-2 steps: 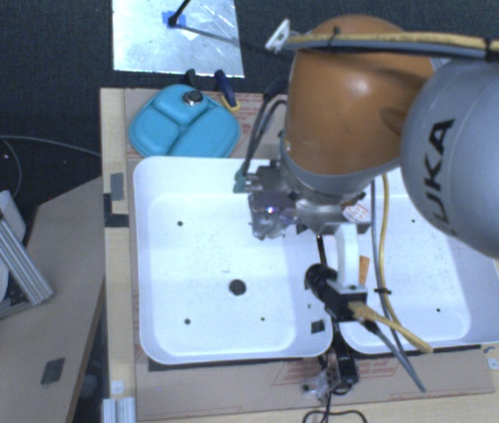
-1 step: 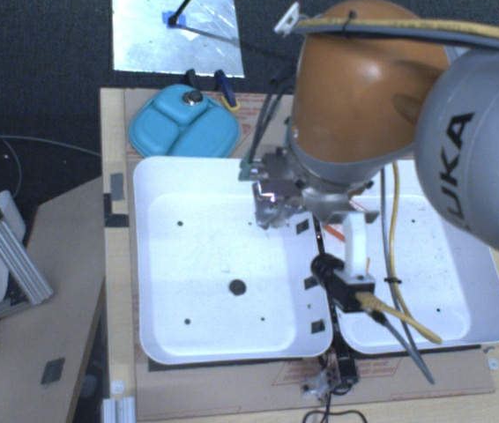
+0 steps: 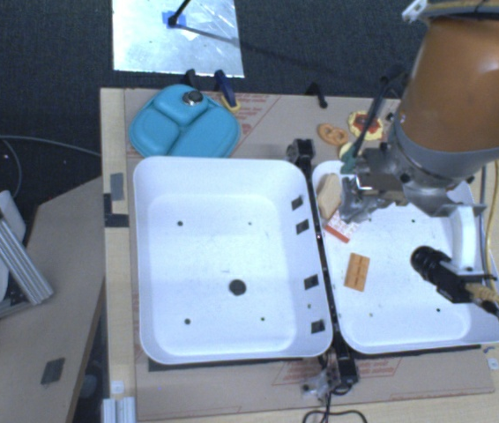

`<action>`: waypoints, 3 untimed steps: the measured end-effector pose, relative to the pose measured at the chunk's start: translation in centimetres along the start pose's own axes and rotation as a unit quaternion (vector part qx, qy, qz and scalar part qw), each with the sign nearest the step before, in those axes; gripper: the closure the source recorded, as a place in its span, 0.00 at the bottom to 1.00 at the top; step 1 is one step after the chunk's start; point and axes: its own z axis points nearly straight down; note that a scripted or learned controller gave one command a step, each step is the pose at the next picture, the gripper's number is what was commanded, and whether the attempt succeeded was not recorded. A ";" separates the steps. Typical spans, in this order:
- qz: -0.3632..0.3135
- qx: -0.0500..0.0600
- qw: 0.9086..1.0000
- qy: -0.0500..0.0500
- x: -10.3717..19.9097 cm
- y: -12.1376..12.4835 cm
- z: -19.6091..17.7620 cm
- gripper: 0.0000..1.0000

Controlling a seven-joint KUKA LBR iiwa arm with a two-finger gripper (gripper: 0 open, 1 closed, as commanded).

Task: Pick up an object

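Note:
In the right bin [image 3: 426, 324] lies a small orange-brown block [image 3: 356, 271] near the middle. A pale tan object [image 3: 328, 197] rests against the bin's far left wall, with a small red and white piece [image 3: 338, 230] just in front of it. My gripper [image 3: 353, 206] hangs low over the bin's far left part, right beside the tan object and just above the red and white piece. The orange and grey arm above it hides the bin's far right corner. Nothing shows clearly between the fingers.
The left bin [image 3: 157, 236] has a small dark spot [image 3: 237, 287] on its floor. Behind it sit a blue lidded container [image 3: 183, 123] and a shiny foil sheet [image 3: 176, 25]. Small orange and yellow toys [image 3: 333, 133] lie behind the right bin.

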 end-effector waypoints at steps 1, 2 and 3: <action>-0.008 -0.001 1.000 0.002 6.8 4.7 -2.7 1.00; -0.008 0.000 1.000 0.002 6.6 4.6 -3.6 1.00; -0.005 0.003 1.000 0.001 2.8 -0.3 0.4 1.00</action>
